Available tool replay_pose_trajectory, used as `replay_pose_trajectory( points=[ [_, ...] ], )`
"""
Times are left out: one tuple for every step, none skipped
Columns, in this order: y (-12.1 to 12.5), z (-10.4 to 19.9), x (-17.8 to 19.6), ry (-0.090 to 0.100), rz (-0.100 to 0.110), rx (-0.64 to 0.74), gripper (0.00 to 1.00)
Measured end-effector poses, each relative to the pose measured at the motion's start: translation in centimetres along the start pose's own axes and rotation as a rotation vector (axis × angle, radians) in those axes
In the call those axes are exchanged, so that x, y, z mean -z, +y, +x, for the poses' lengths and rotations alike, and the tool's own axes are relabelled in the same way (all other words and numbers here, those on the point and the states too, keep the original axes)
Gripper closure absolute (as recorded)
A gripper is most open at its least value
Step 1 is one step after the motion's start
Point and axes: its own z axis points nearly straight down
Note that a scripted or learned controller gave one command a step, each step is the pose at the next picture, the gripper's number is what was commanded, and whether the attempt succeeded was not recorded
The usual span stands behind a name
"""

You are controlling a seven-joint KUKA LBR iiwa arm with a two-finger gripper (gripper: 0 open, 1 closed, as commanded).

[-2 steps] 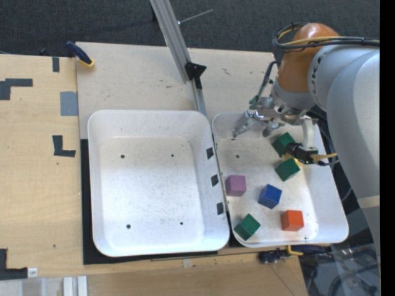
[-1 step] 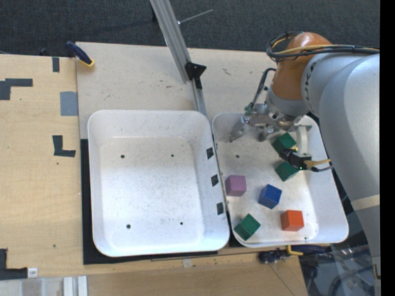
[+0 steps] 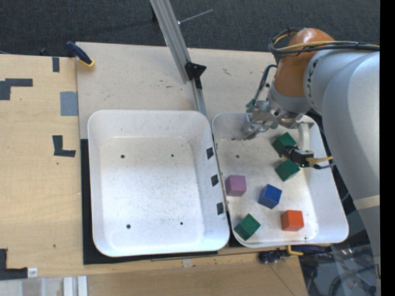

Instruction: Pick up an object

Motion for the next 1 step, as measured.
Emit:
replay_pose_trajectory(
  points=[
    [0.07,-0.17,6.40,0.000,-0.009,-0.002,1.00]
  ],
)
